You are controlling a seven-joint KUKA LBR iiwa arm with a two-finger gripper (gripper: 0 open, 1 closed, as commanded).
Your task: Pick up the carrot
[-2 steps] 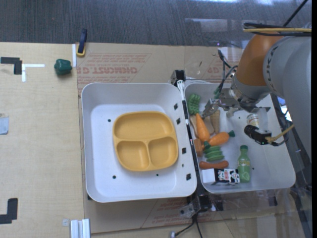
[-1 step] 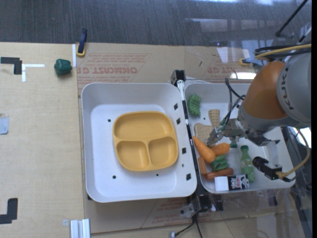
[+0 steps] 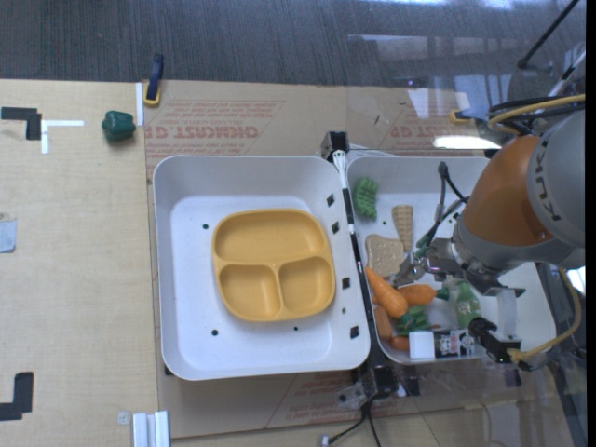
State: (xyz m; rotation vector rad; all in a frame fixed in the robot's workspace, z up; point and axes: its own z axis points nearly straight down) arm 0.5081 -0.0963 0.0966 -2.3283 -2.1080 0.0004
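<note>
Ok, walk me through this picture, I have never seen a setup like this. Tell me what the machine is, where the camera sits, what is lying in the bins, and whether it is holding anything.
The grey machine with the orange band is a robot arm, reaching in from the right. Its end carries a two-finger gripper for grasping things. The one camera is fixed above the bench and looks down at a slant.

Two shallow white bins sit side by side. The left bin holds a yellow divided plate. The right bin holds toy food: a carrot, a green leafy piece, a waffle cone, a slice of bread and some smaller pieces crowded near the front.

The gripper hangs low over that pile, just beside the carrot. Nothing can be seen between its fingers, so I would not say it holds anything yet.
</note>
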